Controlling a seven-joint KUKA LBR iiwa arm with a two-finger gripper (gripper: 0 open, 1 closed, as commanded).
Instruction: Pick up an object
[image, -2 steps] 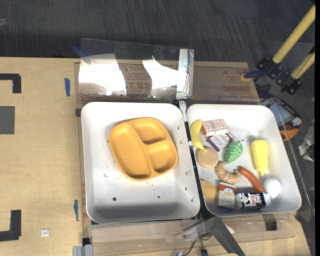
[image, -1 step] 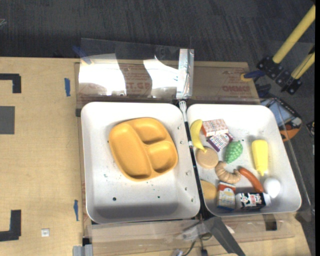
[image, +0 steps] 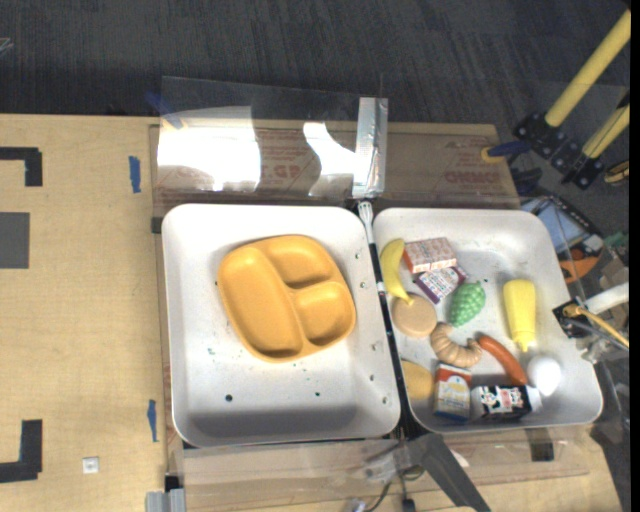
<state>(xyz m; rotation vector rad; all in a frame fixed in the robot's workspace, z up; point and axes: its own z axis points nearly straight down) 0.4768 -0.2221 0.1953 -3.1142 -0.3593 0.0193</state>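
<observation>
Pale wood and cardboard make up the tabletop (image: 70, 300), marked with black tape corners and small blue tape tabs. Nearest the camera, the front rims of the two white bins sit flush side by side. The left bin (image: 190, 400) holds an orange sectioned plate (image: 287, 296) near its middle, with bare white floor on every side of it, widest along the front. The right bin (image: 575, 395) is crowded: along its front edge lie a small carton (image: 452, 391) and a dark bottle with a white cap (image: 505, 398), just beside each other; behind them a croissant (image: 457, 348) and a red sausage (image: 499, 357); then a round beige piece (image: 414, 316), a green textured item (image: 466, 303), a yellow bottle (image: 519, 310), a banana (image: 393, 270) along the dividing rim, and two small boxes (image: 432, 266). The open floor in this bin lies at its far right corner. Beyond the bins stands a clear plastic sheet (image: 270, 145), then dark carpet (image: 300, 40). The tool's state cannot be told.
</observation>
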